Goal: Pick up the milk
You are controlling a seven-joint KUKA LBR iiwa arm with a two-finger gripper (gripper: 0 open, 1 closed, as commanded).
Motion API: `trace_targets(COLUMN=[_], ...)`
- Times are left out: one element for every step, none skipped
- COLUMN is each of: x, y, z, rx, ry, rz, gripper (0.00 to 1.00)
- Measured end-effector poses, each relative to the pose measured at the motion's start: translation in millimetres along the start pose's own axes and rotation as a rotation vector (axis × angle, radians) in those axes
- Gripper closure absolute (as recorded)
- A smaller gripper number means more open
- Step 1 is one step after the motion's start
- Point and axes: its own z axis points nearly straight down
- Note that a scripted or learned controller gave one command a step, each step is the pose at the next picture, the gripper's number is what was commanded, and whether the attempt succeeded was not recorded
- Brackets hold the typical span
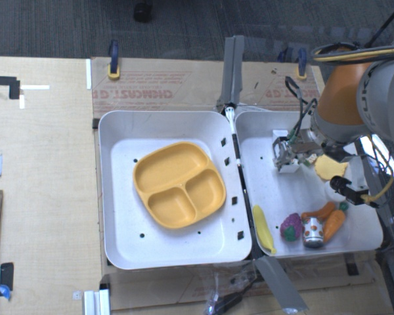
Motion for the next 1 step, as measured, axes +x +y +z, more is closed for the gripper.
trace_targets(x=[30.2], y=[20.3], z=[-90.2], rx=[0.001], ry=[0.001], rz=[-0.011], gripper=[1.0])
